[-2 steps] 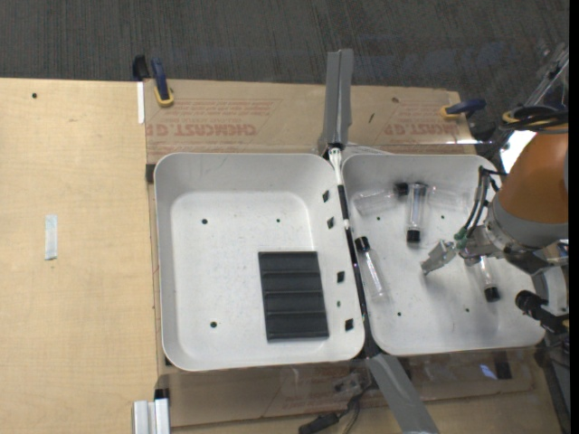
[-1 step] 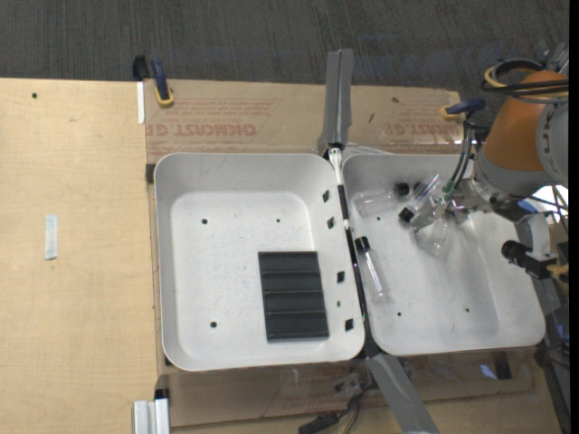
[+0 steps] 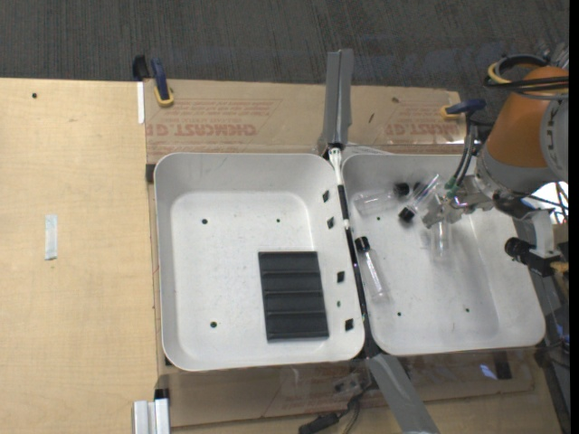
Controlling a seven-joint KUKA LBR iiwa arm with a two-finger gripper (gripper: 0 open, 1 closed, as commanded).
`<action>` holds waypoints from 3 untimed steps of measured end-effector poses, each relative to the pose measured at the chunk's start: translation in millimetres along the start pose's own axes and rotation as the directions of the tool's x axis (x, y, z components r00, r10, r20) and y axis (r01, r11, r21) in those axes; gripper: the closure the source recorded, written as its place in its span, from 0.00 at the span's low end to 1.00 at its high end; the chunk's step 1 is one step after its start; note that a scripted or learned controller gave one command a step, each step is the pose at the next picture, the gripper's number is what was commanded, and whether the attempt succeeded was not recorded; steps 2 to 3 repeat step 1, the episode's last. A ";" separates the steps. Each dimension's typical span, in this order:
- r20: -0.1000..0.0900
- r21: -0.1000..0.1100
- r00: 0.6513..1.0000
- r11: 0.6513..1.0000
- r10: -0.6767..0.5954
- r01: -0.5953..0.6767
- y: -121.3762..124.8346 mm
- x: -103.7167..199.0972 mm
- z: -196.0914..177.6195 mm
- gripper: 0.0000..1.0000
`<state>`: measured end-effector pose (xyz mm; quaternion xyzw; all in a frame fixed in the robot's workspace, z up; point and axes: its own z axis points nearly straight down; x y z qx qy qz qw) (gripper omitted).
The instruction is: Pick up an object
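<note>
Lowest in the view, a black ridged block (image 3: pixel 293 295) lies flat in the left bin (image 3: pixel 181 242), toward its near right side. Over the far part of the right bin (image 3: pixel 488 324) hangs the gripper (image 3: pixel 441 213), a pale, partly see-through assembly below the arm's orange band (image 3: pixel 529 129); whether it is parted or closed, and whether anything is between its tips, cannot be told. Just left of it sit small black pieces (image 3: pixel 404 202). A clear tube with a black cap (image 3: pixel 369 265) lies along that bin's left wall.
</note>
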<state>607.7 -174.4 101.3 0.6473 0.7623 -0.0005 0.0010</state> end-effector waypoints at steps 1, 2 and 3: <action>0.000 0.001 0.990 0.990 0.143 -0.143 47.7 45.5 -93.5 1.00; 0.000 0.001 0.990 0.990 0.143 -0.143 47.7 45.5 -93.5 1.00; 0.000 0.001 0.990 0.990 0.143 -0.143 47.7 45.5 -93.5 1.00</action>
